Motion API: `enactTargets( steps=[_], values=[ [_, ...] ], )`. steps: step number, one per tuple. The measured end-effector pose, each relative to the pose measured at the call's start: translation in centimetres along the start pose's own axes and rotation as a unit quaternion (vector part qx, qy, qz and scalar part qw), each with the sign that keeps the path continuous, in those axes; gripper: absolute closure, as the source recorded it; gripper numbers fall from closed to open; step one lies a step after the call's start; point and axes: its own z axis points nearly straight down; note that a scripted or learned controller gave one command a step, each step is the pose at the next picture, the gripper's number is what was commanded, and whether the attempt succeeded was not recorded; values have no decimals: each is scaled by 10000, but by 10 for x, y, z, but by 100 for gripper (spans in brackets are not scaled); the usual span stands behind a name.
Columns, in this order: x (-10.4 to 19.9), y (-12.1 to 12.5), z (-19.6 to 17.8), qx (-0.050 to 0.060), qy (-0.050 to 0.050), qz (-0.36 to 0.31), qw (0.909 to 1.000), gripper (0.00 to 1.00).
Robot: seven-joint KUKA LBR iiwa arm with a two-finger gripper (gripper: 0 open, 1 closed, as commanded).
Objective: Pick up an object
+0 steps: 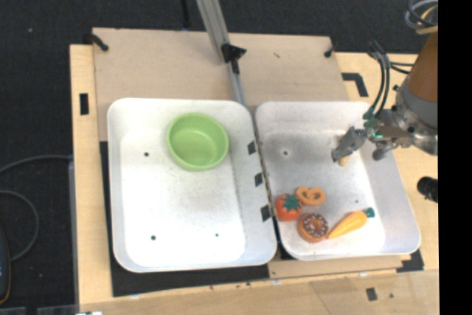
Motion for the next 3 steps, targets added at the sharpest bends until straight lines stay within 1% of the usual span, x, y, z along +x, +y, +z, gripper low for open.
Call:
enactTargets(
  steps=[1,2,3],
  values=[
    [0,0,0,-3,1,6,10000,0],
    [3,-4,58,11,-2,18,10000,0],
    [-1,-2,101,26,-5,25,10000,0]
  ],
)
